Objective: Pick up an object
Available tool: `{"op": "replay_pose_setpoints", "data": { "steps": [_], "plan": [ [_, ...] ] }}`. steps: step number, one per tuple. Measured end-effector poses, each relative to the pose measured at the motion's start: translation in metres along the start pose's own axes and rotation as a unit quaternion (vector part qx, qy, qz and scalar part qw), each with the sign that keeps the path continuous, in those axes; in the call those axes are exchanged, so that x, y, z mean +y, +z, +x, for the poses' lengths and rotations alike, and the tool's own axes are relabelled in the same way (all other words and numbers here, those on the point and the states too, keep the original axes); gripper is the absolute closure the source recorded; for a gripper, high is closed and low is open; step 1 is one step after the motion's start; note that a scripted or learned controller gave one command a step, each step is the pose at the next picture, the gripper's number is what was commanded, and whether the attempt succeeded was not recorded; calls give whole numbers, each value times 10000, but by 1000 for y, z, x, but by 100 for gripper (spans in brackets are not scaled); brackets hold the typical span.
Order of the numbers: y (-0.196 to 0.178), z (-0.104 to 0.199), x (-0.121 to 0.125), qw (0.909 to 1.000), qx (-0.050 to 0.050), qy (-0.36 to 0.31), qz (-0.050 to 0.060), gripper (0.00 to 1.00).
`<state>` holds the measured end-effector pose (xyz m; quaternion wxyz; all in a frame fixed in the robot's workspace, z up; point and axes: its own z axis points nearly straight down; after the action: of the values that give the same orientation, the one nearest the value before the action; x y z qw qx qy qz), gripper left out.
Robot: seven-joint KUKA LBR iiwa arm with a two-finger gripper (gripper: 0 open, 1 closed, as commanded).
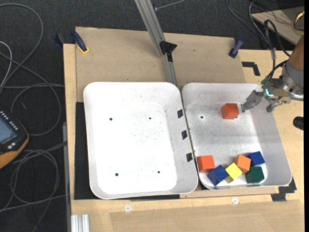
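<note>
Clustered blocks (231,168) crowd the right bin's (277,149) near wall, while the open, empty tool (259,100) beside the lone red block (230,111) may nudge it aside.

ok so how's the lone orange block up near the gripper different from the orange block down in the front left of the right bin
The upper orange block sits alone in the right bin, just left of the gripper; the lower orange block sits at the front beside a blue block, in the cluster of blocks. The upper one looks redder, the lower one brighter orange. Both are small cubes of similar size resting on the bin floor.
</note>
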<state>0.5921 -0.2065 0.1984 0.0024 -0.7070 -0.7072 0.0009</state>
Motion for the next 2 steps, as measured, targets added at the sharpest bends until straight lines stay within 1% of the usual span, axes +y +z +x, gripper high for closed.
{"op": "replay_pose_setpoints", "data": {
  "steps": [1,2],
  "plan": [
    [-2,0,1,10000,-8,-7,-19,0],
    [60,1,4,10000,2,-1,11,0]
  ]
}}
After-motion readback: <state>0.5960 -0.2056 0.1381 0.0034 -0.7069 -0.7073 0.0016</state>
